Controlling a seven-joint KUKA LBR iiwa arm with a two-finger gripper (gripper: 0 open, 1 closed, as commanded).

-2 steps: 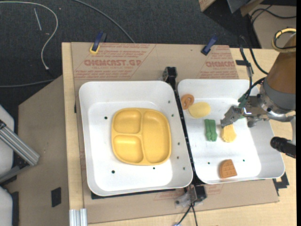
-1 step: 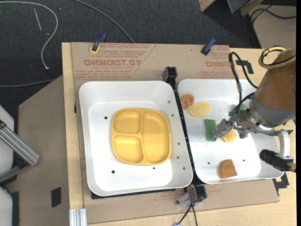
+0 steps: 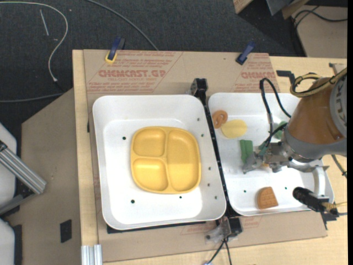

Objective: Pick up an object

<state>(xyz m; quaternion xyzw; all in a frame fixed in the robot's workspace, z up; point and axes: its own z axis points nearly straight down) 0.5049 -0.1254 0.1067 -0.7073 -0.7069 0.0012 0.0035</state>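
The right bin (image 3: 242, 202) holds a green block (image 3: 245, 150), a pale yellow lemon-shaped piece (image 3: 235, 128), a small orange-brown ring (image 3: 220, 118) and a tan cracker-like piece (image 3: 267, 197). My gripper (image 3: 258, 161) hangs low in this bin, just right of the green block and below the lemon piece. The arm's orange band and grey wrist rise behind it to the right. Nothing is visibly held between the fingers.
The left bin (image 3: 110, 148) holds a yellow divided plate (image 3: 165, 159) at its middle. A black divider and clamps sit between the bins. Cables loop over the right bin's far side. Blue clips hold the cardboard at the back edge.
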